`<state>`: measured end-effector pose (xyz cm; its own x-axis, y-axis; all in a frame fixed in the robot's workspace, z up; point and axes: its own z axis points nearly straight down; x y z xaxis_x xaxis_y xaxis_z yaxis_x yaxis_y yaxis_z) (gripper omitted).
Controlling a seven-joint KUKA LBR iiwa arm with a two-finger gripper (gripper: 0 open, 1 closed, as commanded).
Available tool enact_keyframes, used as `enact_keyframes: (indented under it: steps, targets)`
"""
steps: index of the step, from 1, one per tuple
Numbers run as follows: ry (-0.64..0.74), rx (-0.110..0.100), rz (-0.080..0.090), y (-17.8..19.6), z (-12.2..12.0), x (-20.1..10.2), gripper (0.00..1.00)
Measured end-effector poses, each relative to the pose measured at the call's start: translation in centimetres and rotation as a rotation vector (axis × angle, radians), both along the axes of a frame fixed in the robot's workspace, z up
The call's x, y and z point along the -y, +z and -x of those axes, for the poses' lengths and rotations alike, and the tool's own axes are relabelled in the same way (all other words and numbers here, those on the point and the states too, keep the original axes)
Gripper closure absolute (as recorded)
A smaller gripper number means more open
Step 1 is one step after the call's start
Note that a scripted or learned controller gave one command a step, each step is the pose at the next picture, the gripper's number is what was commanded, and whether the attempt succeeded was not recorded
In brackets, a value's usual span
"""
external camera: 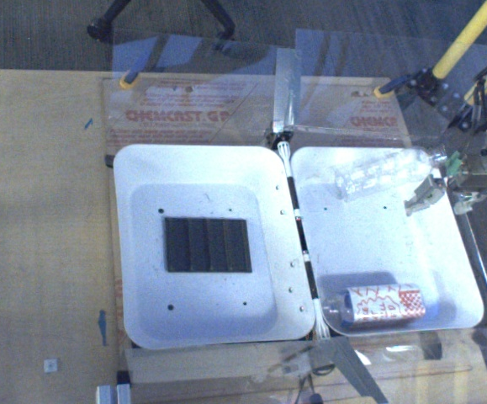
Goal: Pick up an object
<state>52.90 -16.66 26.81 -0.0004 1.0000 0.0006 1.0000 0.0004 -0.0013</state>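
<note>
1. Objects for picking lie in the right bin [470, 251]: a clear plastic bottle [378, 175] on its side near the far wall, and a can-shaped cylinder [383, 303] with a red-and-white pattern on its side near the front wall.
2. My gripper [428, 194] sits at the right bin's far right corner, just beside the bottle's right end; I cannot tell from here whether it has hold of anything or how it is set.
3. In the left bin [134, 225] I see a flat, dark rectangular slab [208, 245] with lengthwise ridges, lying in the middle of the floor.
4. Both bins are shallow, white, smooth and round-cornered, side by side and touching.
5. They rest on a pale wooden bench [33, 225]; beyond it I see dark floor, a black stand's legs [163, 2] and a yellow pole [474, 28].
</note>
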Motion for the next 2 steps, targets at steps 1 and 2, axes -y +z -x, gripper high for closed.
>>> enact_keyframes:
  steps: [1,2]
  targets:
    - [-0.228,-0.004,-0.001,-3.4,5.0,-5.9,0.00]
    - [-0.272,0.001,0.001,2.8,4.4,-11.2,0.00]
